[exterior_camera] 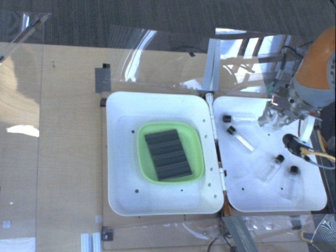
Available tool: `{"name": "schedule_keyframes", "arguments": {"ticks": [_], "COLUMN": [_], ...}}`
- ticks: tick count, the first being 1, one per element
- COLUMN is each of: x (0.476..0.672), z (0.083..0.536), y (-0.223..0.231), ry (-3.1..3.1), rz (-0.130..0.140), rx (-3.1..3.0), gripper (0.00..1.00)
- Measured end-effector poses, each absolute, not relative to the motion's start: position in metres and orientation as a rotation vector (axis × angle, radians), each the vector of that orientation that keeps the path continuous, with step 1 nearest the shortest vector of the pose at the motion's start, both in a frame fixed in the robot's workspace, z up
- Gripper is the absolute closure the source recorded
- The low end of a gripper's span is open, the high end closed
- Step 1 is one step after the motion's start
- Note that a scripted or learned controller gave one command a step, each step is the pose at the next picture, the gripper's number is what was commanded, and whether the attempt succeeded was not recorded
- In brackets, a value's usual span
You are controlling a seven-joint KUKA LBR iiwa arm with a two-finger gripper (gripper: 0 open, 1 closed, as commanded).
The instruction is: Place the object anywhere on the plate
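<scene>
Camera view, lower right: clear vials with black caps (273, 167) lie in the right bin (315, 201). Left of them, centre frame, the green plate (143, 156) carries a dark ridged block (168, 155). Farther up at right, my gripper (277, 115) hovers; I cannot tell its state.

Green square plate (195, 156) sat flat in left bin, dark grey ribbed block (167, 155) lying on it, angled. Four clear vials with black caps (227, 118) (239, 137) (271, 167) (292, 180) lay scattered in right bin, apart from each other.
</scene>
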State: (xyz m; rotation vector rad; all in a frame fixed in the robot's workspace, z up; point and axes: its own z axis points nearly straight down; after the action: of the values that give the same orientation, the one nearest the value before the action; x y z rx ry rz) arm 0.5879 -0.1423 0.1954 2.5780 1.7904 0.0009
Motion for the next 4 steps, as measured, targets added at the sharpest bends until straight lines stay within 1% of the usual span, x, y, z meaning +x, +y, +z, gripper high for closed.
{"name": "schedule_keyframes", "arguments": {"ticks": [1,2,3,4], "x": [0.588,0.529,0.511,0.510], "z": [0.195,0.286,0.277,0.253], "y": [-0.142,-0.165,-0.185,-0.173], "ry": [1.790,1.266,1.178,1.159], "rz": [0.001,0.004,0.001,-0.002], "rx": [2.578,2.869,2.909,2.919], "gripper": [0.00,0.00,0.00,0.00]}}
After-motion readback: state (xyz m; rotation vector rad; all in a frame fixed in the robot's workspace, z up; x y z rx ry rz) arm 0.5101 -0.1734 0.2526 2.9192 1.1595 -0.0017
